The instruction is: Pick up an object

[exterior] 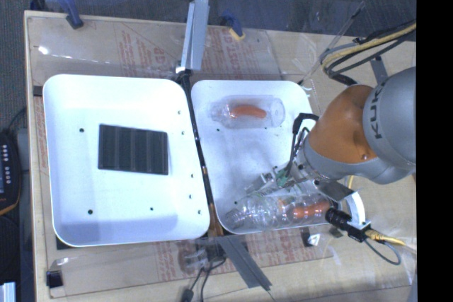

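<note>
- Risk: the clear bottle, lying along the right bin's near wall, looks smooth and round; it may well roll or slip from a closing grip.
- A second clear bottle lies at the far wall.
- Pincer: just above the near bottle; whether released or clenched cannot be told, contact unclear.

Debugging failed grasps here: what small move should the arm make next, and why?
Probably a short lift to test the grasp. The gripper sits low in the right bin, right at the clear bottle with orange inside near its front edge; whether it has the bottle is unclear.
</note>
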Available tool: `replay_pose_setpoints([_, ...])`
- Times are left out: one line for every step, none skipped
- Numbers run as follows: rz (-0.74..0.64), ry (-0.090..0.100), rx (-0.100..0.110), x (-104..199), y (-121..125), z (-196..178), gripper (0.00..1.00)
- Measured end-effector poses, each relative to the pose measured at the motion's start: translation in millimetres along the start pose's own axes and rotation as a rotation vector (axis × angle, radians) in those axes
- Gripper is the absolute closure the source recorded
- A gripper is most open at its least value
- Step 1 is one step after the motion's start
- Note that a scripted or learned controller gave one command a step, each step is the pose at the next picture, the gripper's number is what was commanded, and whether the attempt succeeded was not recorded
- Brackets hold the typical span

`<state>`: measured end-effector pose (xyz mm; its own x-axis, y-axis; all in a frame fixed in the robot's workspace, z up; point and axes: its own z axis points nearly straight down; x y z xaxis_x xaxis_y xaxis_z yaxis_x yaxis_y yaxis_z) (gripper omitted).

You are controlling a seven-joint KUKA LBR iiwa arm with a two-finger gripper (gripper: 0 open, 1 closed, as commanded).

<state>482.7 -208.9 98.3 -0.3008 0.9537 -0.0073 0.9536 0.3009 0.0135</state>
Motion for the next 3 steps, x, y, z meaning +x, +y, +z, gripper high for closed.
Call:
replay_pose_setpoints([0.181, 0.007, 0.016, -10, 27, -16, 0.0])
replay_pose_setpoints([0.126, 0.005, 0.009, 1, -3, -2, 0.0])
replay_pose_setpoints([0.047, 0.006, 0.011, 35, 6, 6, 0.0])
